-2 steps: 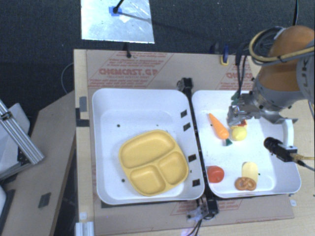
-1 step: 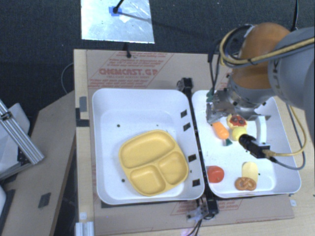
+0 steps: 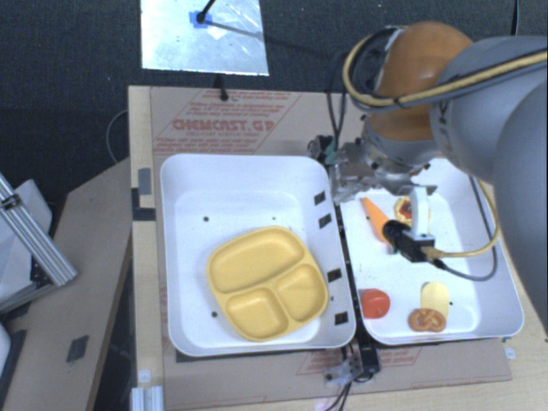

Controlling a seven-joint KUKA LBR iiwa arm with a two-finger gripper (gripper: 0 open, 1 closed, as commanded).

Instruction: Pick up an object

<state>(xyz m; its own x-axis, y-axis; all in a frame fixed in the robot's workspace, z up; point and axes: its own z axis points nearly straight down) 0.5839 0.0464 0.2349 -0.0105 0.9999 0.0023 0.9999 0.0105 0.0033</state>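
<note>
Dark carpet [image 3: 68, 41] surrounds the tan worktop [image 3: 90, 247]; a shiny foil sheet [image 3: 201, 24] lies beyond it, an aluminium rail [image 3: 34, 238] at left

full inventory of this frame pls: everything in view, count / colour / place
left bin: 1, white, bench left
right bin: 1, white, touching the left bin's right side
tray: 1, yellow, three compartments, in left bin
carrot: 1, orange, right bin, back left
small item: 1, yellow and red, right of carrot, partly hidden
red piece: 1, red, right bin, front left
pretzel: 1, brown, right bin, front
yellow piece: 1, pale yellow, just behind pretzel
cardboard: 1, brown, red lettering, under bins
sheet: 1, silver, behind bench
arm: 1, grey, orange band, from right
gripper: 1, over right bin's back
</note>
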